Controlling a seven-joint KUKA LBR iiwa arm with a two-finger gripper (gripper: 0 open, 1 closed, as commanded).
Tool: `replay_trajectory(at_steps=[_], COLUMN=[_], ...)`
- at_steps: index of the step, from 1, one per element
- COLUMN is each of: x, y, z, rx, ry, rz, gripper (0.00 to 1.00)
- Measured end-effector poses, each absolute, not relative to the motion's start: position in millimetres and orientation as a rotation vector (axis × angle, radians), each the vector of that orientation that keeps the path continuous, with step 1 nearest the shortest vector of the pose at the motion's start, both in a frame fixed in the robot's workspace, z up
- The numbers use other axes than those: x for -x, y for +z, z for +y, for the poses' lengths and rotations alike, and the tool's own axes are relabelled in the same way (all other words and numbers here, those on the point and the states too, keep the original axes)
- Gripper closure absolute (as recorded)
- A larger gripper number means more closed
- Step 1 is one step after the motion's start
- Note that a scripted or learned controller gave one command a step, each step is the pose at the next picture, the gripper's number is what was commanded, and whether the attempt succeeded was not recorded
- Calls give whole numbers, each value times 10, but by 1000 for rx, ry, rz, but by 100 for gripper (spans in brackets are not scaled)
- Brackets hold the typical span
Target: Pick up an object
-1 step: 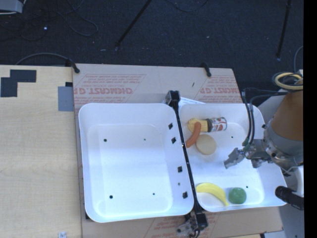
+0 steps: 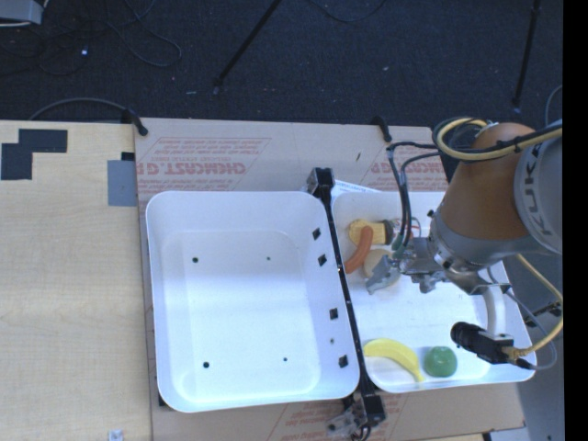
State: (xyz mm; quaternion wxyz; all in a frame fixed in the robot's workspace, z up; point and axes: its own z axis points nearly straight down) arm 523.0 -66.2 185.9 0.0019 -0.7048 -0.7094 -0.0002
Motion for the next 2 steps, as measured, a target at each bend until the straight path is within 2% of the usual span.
replay_trajectory(at_steps=[1, 2], x=[-6010, -6005], y=[910, 1084], z=[-807, -818], rx=[2219, 2226], ry=[-1, -7], rz=[-2229, -2224], gripper=[0, 100])
